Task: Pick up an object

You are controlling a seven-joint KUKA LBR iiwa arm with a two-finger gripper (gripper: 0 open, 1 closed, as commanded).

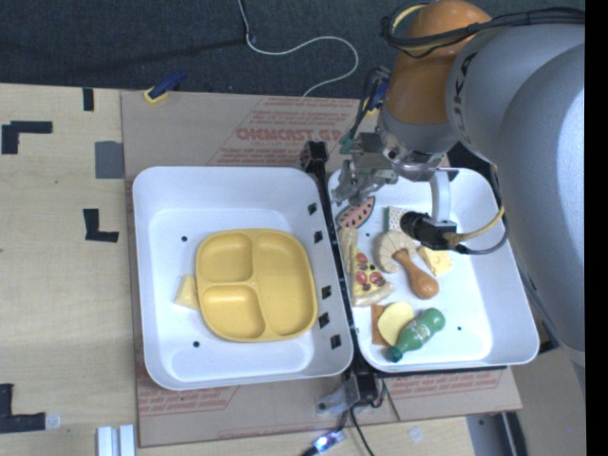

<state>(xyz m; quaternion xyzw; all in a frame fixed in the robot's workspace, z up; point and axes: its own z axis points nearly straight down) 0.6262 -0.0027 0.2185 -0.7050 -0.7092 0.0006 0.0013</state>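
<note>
- The gripper [357, 184] hangs over the right bin [508, 335] at that bin's 11 o'clock corner, close to the wall shared with the left bin [152, 198].
- Whether the pincer is wide or narrow cannot be told: the wrist and its fittings cover it from above, and nothing is seen held in it.
- A reddish spotted slice [355, 216] lies directly at 6 o'clock from the gripper. It is so close that touching or apart cannot be told.
- At 6 o'clock from that slice, along the bin's left wall, rests a pizza slice [367, 278].
- A tan-and-brown drumstick-shaped piece [407, 264] lies near the bin's middle, its brown end pointing toward 4 o'clock.
- A pale yellow block [438, 260] sits just beside the drumstick-shaped piece at its 3 o'clock.
- A round yellow slice [396, 319] lies toward the bin's 7 o'clock.
- A green bottle [415, 334] lies on its side against the round yellow slice at its 5 o'clock edge.
- The left bin holds a yellow divided plate [256, 283] in its middle.
- A pale yellow wedge [184, 294] peeks out from under the plate at 9 o'clock.
- Both bins rest on a cardboard sheet [266, 131].
</note>
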